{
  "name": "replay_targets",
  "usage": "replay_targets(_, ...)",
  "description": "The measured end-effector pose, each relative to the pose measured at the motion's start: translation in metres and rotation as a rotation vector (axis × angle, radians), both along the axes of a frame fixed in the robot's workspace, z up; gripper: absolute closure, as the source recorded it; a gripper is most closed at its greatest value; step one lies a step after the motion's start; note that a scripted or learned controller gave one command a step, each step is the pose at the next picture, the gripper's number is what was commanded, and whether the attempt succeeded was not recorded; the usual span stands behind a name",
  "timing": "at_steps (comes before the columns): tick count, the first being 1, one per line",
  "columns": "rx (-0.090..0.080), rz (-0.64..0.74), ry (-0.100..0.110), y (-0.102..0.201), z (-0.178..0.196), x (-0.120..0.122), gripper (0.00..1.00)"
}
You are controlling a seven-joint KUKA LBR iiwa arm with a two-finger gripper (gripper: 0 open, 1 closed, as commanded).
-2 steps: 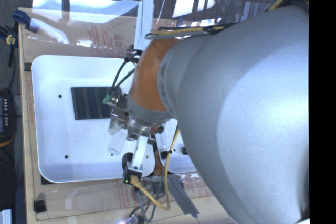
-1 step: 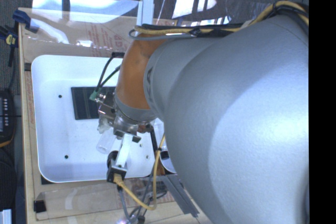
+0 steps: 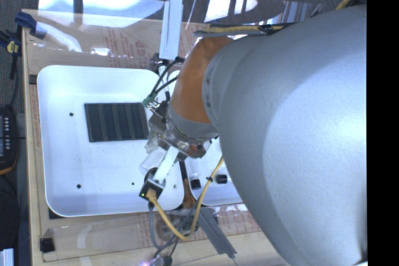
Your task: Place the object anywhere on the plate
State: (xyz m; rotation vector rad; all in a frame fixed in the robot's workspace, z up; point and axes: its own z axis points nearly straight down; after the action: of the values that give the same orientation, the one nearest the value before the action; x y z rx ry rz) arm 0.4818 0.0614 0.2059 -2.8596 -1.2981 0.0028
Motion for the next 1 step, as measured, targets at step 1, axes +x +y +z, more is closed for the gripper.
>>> replay_targets(1, -0.001, -0.282, 0.003, 0.0756, -0.0239, -0.0069, 1.00)
